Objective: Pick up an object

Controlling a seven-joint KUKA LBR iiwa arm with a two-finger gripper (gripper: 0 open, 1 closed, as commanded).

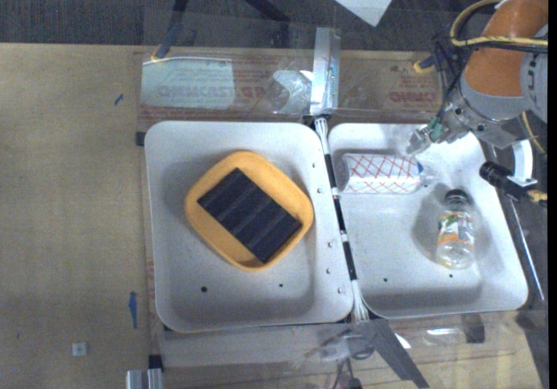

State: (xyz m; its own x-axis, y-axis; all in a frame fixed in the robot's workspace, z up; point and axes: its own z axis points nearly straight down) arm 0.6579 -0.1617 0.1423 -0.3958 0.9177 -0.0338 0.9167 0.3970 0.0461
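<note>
Progress looks slight to us: nothing is lifted, and every candidate lies on a bin floor; the whole grasp is left to do. Going near to far, we see the desk carrying two white bins side by side. In the left bin an orange-rimmed pad with a dark ribbed top rests flat near the middle. In the right bin a small clear bottle with a dark cap lies on its side towards the right wall, and beyond it a white carton with a red lattice print lies against the far-left part of that bin, beside the divider. Farther still, the claw hangs over the right bin's far edge, under the arm's orange band; we cannot tell whether it is open or closed, and we see nothing held in it. We judge the carton the likeliest target; it lies just beside the claw, nearer to us and leftward; the bottle sits nearer again, and the pad is well apart in the other bin.
</note>
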